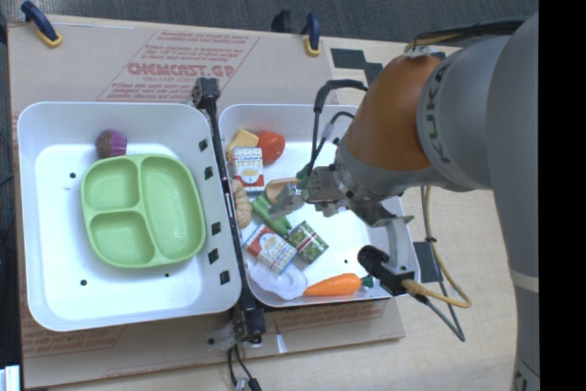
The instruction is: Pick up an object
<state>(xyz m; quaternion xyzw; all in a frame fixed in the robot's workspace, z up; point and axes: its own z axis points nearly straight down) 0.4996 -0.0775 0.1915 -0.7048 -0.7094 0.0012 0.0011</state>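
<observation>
- My arm (430,124) comes in from the right, its orange band over the right bin (366,243), and my gripper (291,195) hangs low over the middle of that bin.
- I cannot tell how my gripper is set; its tip blurs into the clutter under it, and I see nothing clearly lifted.
- Just beneath my gripper lies a green packet (271,213), tilted, with a dark green carton (308,242) near it toward the near right.
- At the far left of this bin stand a yellow wedge (243,140) and a red tomato (270,145), touching or nearly so.
- Just nearer than those 2 is a small white and red box (248,168), upright against the bin's left wall.
- Along that left wall, a pale tan piece (243,206) lies between the box and the near clutter.
- At the near side sit a red and white packet (271,248), a white soft thing (282,283) at the rim, and an orange carrot (333,286) lying flat just right of it.
- The left bin (55,288) holds a green divided plate (143,209) with 3 compartments, flat in the middle.
- A small purple object (112,143) rests just beyond the plate's far left edge.
- Both bins sit on a cardboard sheet (183,59) with red print.
</observation>
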